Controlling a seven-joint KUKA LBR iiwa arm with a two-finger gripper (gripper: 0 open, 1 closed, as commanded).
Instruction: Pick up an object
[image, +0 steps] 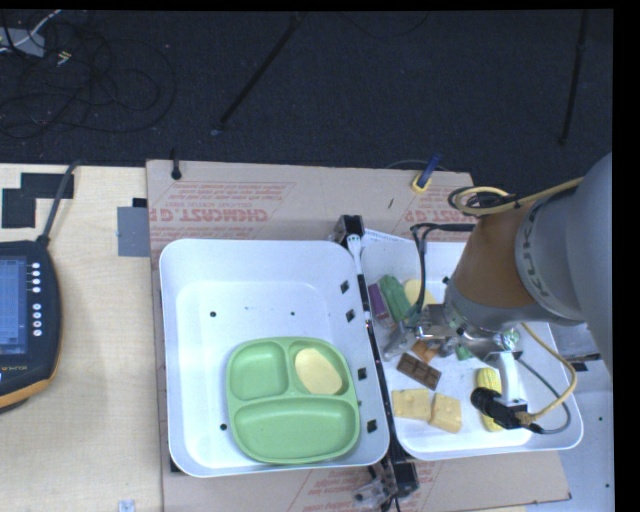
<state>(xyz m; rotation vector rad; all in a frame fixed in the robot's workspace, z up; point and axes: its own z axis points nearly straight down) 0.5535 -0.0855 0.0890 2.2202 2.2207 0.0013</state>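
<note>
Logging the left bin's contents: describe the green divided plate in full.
The green divided plate is light green, looks like matte plastic and has rounded corners. Raised ridges split it into two small upper compartments and one wide lower one. It lies flat on the left bin's floor, toward the near right corner. A pale yellow oval piece sits in its upper right compartment.

Two white bins (190, 300) are seen side by side. One green tray (292, 402) is seen in the left bin. Two yellow blocks (410, 404) and one brown block (418, 371) are seen in the right bin.
</note>
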